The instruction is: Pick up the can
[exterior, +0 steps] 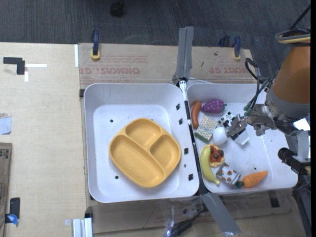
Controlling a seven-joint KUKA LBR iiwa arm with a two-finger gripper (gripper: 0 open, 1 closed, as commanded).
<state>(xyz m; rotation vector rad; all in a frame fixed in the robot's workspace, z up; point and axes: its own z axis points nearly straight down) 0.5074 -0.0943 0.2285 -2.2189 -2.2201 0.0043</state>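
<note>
At center right of the frame, the gripper [236,128] hangs over the right bin [276,174]; its opening cannot be told.

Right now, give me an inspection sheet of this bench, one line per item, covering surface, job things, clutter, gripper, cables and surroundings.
Surface: two shallow white bins side by side, left bin and right bin, on cardboard over a pale bench.
Job's things: no can that I can pick out; a small printed item by the carrot is too small to identify.
Clutter: yellow divided plate in the left bin; in the right bin banana, carrot, grapes, sausage, white egg.
Gripper: gripper low over the right bin's middle, beside the egg; finger state unclear.
Cables: black cables along the arm.
Surroundings: blue clamps at the far edge, dark floor beyond.
</note>
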